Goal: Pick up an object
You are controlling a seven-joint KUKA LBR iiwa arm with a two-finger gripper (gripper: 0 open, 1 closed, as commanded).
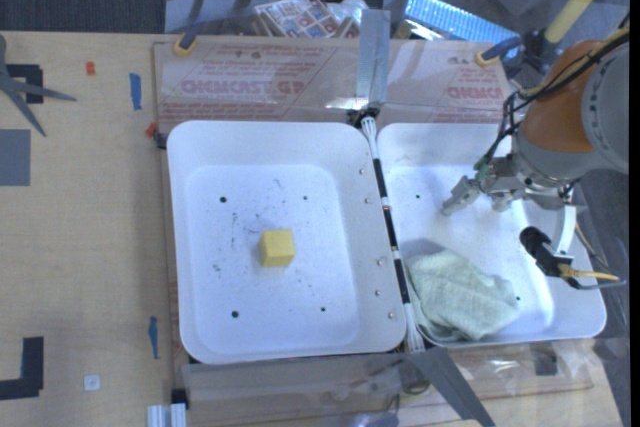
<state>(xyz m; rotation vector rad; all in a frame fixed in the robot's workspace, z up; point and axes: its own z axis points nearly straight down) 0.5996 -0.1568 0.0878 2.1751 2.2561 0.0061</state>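
Single fixed cam above the counter (80,215), angled down on both bins (arm (585,115) enters right of the right bin (470,150)).

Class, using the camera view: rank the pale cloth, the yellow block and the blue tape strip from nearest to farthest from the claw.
1. Pale cloth, right bin, just below the claw.
2. Yellow block, middle of the left bin.
3. Blue tape strip, on the bench, far left.

Yellow block (277,247) in white left bin (200,155), floor flecked with dark specks. Pale green-white cloth (460,293) in white right bin (420,155). Bench (80,245) tan wood.
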